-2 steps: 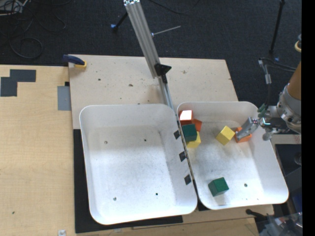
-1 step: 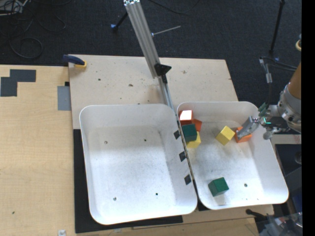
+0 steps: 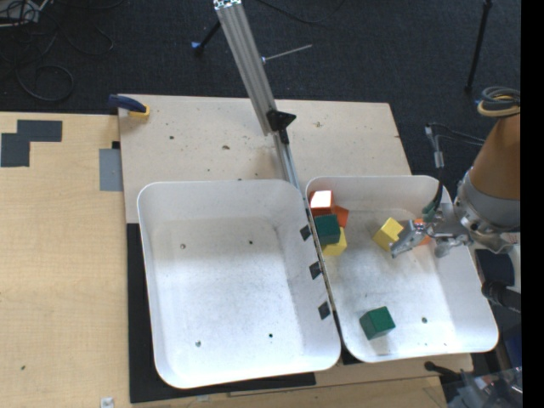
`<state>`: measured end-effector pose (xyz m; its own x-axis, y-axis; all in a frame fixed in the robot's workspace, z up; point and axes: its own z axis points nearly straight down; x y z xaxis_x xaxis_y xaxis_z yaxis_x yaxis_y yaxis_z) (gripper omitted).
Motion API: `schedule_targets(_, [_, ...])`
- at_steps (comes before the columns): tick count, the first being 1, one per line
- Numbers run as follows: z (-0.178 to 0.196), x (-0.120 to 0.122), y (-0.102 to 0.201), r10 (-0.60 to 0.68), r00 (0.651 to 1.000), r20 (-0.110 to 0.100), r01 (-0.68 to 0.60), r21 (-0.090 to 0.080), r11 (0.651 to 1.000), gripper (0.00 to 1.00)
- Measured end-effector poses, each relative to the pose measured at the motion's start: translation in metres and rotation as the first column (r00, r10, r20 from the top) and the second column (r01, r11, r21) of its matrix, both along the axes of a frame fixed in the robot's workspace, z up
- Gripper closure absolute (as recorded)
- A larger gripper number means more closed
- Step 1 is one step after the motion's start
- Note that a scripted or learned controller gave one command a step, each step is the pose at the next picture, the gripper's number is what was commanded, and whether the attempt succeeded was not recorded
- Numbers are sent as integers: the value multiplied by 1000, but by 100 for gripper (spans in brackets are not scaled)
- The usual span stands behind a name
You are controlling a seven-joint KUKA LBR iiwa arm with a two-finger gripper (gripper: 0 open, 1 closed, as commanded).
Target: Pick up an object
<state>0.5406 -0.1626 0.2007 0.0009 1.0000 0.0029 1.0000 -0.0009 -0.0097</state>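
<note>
In the right bin (image 3: 463,334), a small yellow block (image 3: 389,230) lies near the middle. My gripper (image 3: 407,239) reaches in from the right edge and its tip sits right against that block's right side. I cannot tell whether the block is between the jaws. A green block (image 3: 376,321) rests toward the bin's front. Against the bin's left wall is a cluster of an orange block (image 3: 330,204), a dark green block (image 3: 326,226) and a yellow block (image 3: 335,244).
The left bin (image 3: 170,228) stands beside the right one, with black clips (image 3: 315,269) along the shared rim. A slanted aluminium post (image 3: 252,66) rises behind the bins. The grey arm (image 3: 493,185) overhangs the right bin's right edge.
</note>
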Motion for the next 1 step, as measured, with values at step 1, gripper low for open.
schedule_targets(1, [-44,-2,1,-1,1000,1,1,0,1000,0])
